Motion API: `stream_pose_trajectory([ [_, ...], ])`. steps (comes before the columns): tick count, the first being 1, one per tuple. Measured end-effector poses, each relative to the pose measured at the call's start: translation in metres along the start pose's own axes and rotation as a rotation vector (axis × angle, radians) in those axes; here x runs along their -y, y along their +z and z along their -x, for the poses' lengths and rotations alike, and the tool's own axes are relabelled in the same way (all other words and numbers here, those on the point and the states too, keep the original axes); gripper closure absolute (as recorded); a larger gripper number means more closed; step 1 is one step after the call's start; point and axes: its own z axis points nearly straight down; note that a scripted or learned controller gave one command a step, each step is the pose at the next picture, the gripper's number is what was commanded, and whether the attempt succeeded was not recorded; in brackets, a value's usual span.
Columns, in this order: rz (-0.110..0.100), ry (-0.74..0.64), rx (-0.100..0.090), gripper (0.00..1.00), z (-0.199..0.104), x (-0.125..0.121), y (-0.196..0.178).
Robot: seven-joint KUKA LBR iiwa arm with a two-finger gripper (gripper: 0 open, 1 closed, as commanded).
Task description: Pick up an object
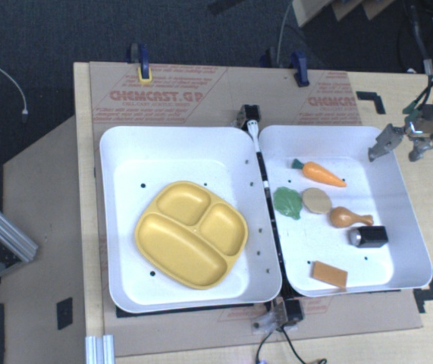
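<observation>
Toy carrot (323, 173) in right bin (406, 203), far end, just past green leaf (287, 202). Looks light, hard plastic, smooth, may roll. Best grab: across fat middle, not thin tip. Tan disc (316, 200), toy drumstick (348, 218), black block (371, 236) and brown block (329, 274) lie nearer than carrot. Gripper (400, 144) at bin's far right corner, right of carrot, well apart. Fingers (380, 144) spread wide, holding nothing, touching no toy.

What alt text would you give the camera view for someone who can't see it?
A gripper hangs open over the right bin's far right edge, holding nothing. That bin holds a toy carrot, green leaf, tan disc, brown drumstick-shaped piece, black block and orange-brown block. The left bin holds a yellow divided plate.
</observation>
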Motion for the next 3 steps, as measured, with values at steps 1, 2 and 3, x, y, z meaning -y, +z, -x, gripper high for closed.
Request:
stream_pose_trajectory([
  [1,0.012,-0.003,0.003,0.0,-0.001,-0.002,-0.007],
  [2,0.004,-0.004,0.0,0.0,-0.01,-0.004,0.052],
  [3,0.006,-0.004,0.001,0.0,-0.015,-0.011,0.1],
])
